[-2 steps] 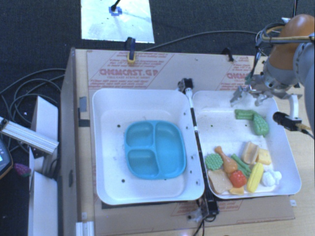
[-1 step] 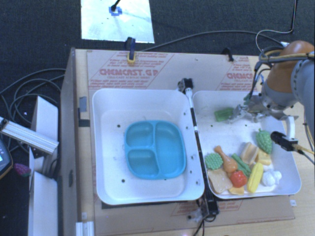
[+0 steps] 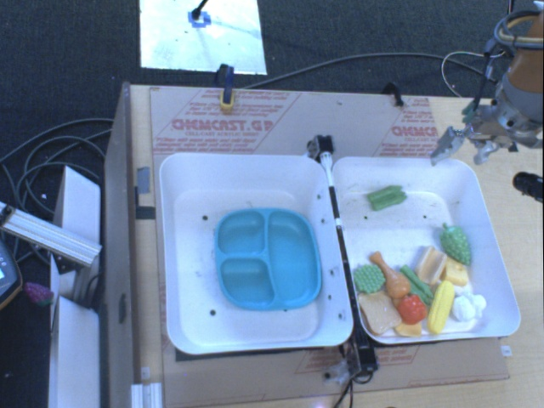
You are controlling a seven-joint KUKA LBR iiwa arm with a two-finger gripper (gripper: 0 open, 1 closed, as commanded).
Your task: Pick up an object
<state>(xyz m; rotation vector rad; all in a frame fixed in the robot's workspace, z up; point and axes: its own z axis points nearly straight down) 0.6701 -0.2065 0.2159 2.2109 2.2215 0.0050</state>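
Note:
My gripper [image 3: 465,149] hangs above the far right corner of the right bin [image 3: 489,228], its fingers spread open with nothing between them. Toy food lies in that bin. A green pea pod [image 3: 387,197] lies alone near the far side, left of and nearer than the gripper. A knobbly green piece [image 3: 456,243] rests by the right wall. Piled at the near end are a chicken drumstick [image 3: 388,274], a red tomato [image 3: 412,308], a yellow corn cob [image 3: 442,306], a bread slice [image 3: 380,314] and several more pieces.
The left bin [image 3: 191,185] holds a blue divided plate [image 3: 268,257]. A black clip [image 3: 321,147] sits at the far end of the ridge between the bins. Cables and grey equipment [image 3: 51,236] lie off the bench to the left.

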